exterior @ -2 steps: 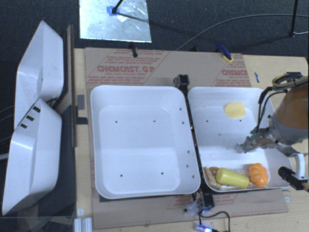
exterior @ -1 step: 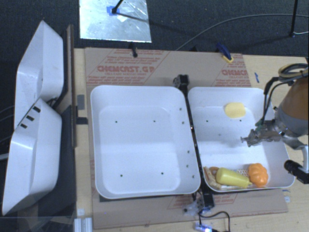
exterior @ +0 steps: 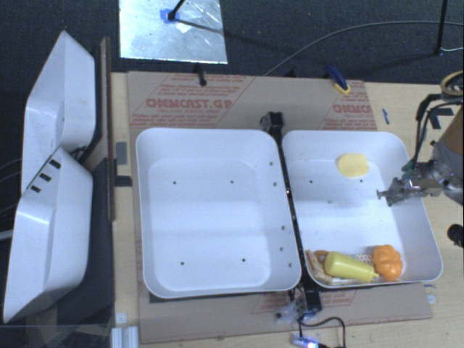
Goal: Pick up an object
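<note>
A pale yellow round object [exterior: 353, 165] lies near the back of the right bin [exterior: 341, 216]. At that bin's front edge a yellow bottle-shaped object [exterior: 349, 266] lies on its side, with an orange fruit-like object [exterior: 388, 261] just to its right and a tan item [exterior: 317, 259] at its left end. My gripper [exterior: 386, 194] reaches in over the bin's right rim, pointing left, well apart from all of these. Nothing shows between its tips.
The left bin [exterior: 210, 209] sits beside the right one, joined by a black divider [exterior: 288, 201]. Two white bin-like shells [exterior: 51, 187] lean at the far left. A metal sheet [exterior: 172, 19] lies beyond the bench, and cables run behind.
</note>
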Controlling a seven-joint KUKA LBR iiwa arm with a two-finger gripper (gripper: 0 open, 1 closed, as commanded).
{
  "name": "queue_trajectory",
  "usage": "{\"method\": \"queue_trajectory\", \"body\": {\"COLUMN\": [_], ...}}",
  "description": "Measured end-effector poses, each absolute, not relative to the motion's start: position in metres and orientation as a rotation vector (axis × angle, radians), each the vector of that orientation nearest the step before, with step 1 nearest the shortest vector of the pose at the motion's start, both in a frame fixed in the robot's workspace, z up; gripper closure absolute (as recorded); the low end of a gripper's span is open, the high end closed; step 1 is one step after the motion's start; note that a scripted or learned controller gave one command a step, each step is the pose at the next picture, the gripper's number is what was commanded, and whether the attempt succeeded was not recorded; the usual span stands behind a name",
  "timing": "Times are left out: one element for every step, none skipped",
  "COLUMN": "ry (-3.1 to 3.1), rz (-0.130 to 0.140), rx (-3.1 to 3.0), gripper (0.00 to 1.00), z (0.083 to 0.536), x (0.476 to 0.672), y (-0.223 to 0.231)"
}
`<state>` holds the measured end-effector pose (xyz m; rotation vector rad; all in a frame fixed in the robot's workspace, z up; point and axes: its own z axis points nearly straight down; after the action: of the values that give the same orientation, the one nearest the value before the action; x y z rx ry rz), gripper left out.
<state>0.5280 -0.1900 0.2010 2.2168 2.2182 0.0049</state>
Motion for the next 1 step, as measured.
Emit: {"method": "queue_trajectory", "body": {"ry": [2.221], "rz": [0.002], "rx": [2.219], "gripper": [1.00], "z": [0.2198], "x": [0.5285], "y": [-0.1902]}}
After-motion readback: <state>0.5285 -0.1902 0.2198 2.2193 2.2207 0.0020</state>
